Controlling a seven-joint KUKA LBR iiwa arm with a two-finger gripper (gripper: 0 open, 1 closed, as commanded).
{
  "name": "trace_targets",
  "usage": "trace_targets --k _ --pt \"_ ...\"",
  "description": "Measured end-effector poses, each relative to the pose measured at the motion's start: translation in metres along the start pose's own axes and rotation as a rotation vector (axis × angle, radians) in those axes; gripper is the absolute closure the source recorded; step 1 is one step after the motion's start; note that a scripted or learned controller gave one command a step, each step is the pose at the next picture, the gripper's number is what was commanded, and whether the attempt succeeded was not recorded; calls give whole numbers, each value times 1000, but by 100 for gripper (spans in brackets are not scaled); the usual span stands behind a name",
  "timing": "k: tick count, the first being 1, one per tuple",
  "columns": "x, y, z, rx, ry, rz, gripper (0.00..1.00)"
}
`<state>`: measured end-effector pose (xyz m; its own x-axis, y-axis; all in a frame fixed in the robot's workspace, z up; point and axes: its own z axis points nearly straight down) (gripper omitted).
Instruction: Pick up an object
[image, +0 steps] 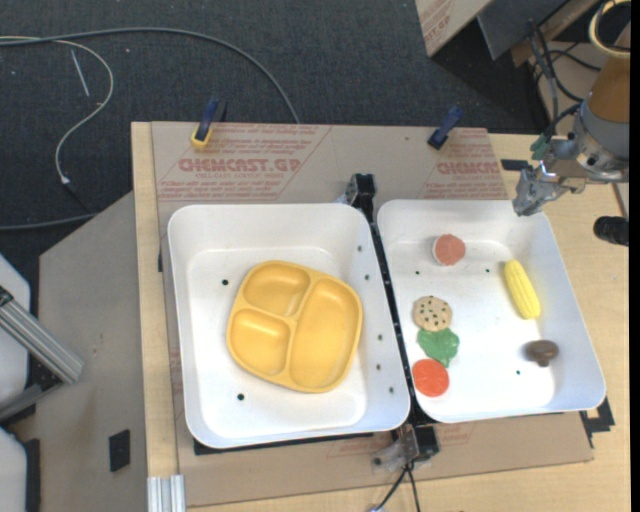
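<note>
From my remote station I read the bench from left to right.

1. Left bin (190, 250): a shallow white bin. A yellow divided plate (295, 325) with three compartments lies flat near its middle. The compartments hold nothing that I can see.

2. Divider: the two bins sit side by side, their inner rims touching along a dark seam. A black clamp (361, 187) sits at the far end of that seam. Two blue clips (207, 121) grip the far edge of the cardboard sheet (300, 160) under the bins.

3. Right bin (575, 385): it holds six small items.
- Along the left side, from far to near: a pink round piece (449, 249), a chocolate-chip cookie (432, 313), a green leafy piece (439, 345) touching the cookie's near edge, and a red-orange round piece (431, 377) just beside the green one.
- On the right side: a yellow corn cob (521, 288) lying lengthwise, and nearer to me a small brown item (542, 351), well apart from the corn.

4. Gripper (527, 198): it hangs over the far right corner of the right bin, above the rim, apart from every item. The corn cob and the pink round piece are the closest items to it. Nothing is visible between its fingers. I cannot tell how far they are spread at this angle.
</note>
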<state>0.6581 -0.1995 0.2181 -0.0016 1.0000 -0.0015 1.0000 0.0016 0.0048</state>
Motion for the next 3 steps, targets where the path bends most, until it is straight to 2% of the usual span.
trace_targets --k 1,3 --pt "48 -12 8 7 3 -1 100" --pt "149 -40 11 8 3 -2 100"
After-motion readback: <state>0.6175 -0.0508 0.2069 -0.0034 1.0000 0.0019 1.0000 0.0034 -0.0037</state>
